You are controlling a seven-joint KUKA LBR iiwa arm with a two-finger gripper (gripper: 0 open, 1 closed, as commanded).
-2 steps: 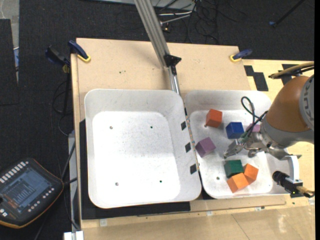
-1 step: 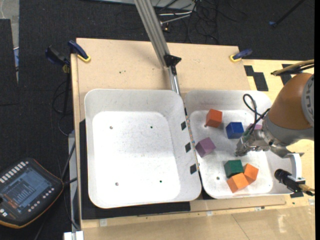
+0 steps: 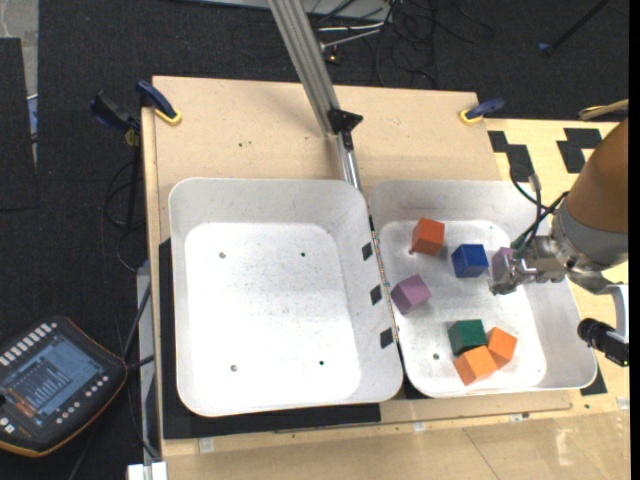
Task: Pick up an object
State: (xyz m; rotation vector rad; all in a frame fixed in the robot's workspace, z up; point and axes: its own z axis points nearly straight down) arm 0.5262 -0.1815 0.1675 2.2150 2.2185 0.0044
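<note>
From the camera above, the tan fibreboard surface is carrying two shallow white plastic bins side by side. The right-hand white bin is serving as the landmark here. Lying inside it are six small blocks: an orange cube toward its far left part, a blue cube just right of that one, a pale purple cube close to the bin's left wall, a dark green cube in its near half, and two orange blocks touching the green one, the larger orange block at the green cube's near side and the smaller orange block at its right.

The grey arm with the orange band is reaching in over the bin's right wall. Its tool is hanging inside the bin, just right of the blue cube; whether its jaws are open or closed I cannot tell, and no block is showing between them.

The left-hand white bin is sitting against the landmark bin's left wall. Beyond both bins a slanted grey metal pole is crossing the surface. On the dark floor, far left of the bins, a handheld control pendant with a lit screen is lying.
</note>
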